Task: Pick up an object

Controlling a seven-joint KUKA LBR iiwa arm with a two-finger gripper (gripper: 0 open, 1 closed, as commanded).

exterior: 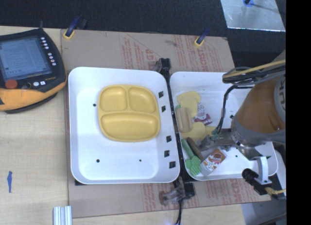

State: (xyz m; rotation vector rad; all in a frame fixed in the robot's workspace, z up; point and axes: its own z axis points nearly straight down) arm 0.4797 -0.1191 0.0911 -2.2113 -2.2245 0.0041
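- small packet (213,160): lies at the near edge of the right bin (219,80), just beside the gripper (210,144).
- jaws: you cannot tell their state.
- risk: crowded items may jam or slip your grasp.
- count: two bins, one yellow tray (129,112) in the left bin (82,122).

White bins: two, left bin (80,122), right bin (214,80)
Yellow divided plates: one (129,112)
Plate compartments: three
Teach pendants: one (26,68)
Blue-and-yellow clamps: two (72,27), (201,37)
Small packets: two (213,161), (202,114)
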